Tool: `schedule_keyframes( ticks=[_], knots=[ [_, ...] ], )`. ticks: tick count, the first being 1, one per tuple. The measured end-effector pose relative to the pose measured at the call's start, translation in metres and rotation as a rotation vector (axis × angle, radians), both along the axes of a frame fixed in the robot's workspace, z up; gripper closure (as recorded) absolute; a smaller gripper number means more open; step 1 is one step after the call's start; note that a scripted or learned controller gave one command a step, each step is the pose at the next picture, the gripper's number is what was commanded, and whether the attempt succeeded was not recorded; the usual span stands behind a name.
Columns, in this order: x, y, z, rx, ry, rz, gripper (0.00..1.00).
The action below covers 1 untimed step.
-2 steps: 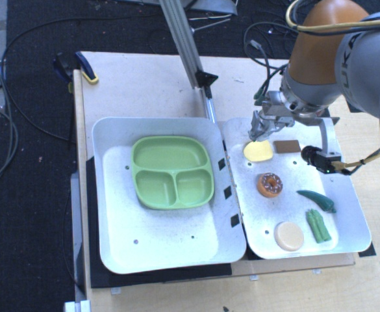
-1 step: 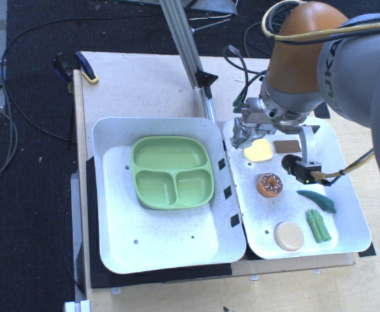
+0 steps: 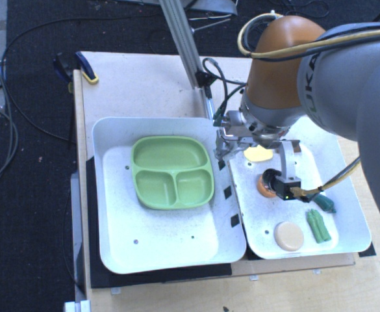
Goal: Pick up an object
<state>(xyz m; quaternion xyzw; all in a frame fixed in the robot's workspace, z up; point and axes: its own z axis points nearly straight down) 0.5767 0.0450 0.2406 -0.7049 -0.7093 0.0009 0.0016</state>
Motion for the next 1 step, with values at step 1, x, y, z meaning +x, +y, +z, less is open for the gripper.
schedule_keyframes(
  ticks=[1],
  knots=[
    [-0.0134, 0.0497, -0.0139, 0.0, 0.0, 0.001, 1.0]
  ],
)
